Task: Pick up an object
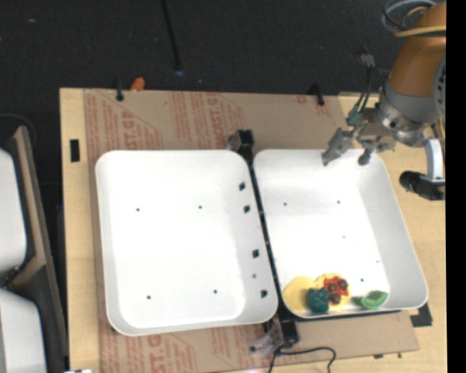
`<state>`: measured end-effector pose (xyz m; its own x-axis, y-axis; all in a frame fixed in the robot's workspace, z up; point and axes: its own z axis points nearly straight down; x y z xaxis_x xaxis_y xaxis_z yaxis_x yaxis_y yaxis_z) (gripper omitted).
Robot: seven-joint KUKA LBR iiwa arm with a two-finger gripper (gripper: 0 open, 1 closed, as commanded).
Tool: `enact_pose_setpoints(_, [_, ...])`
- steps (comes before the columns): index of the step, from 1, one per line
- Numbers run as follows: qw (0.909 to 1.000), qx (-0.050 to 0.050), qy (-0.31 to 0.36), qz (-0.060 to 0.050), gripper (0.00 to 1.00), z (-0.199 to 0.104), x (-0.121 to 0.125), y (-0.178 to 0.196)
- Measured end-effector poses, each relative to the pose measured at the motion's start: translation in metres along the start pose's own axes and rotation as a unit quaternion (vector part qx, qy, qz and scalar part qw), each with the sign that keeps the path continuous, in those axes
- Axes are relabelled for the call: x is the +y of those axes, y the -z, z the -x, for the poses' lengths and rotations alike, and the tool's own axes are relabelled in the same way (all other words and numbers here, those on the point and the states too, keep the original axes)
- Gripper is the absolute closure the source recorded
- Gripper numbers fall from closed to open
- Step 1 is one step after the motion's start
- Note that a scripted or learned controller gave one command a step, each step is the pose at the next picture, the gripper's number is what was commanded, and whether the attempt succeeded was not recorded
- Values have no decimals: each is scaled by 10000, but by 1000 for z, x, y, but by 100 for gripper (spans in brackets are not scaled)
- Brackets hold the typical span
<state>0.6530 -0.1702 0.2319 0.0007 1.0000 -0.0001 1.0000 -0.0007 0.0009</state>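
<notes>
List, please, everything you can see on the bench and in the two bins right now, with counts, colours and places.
white bins: 2, white, side by side on the bench; left bin, right bin
small objects: a cluster, pale yellow, teal, red and green, at the near edge of the right bin; exact count hard to tell
cardboard sheet: 1, brown with red print, under both bins
black clips: several, black, along the seam between the bins
arm: 1, grey with an orange band, reaching in from the right
gripper: 1, grey, fingers apart, above the far edge of the right bin, holding nothing
</notes>
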Motion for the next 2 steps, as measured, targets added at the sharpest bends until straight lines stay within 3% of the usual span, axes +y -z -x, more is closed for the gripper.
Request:
enact_pose_setpoints(1, [10000,8,7,-37,0,-44,-78,-79])
enact_pose_setpoints(2, [10000,-2,-13,-5,0,-33,-143,-67])
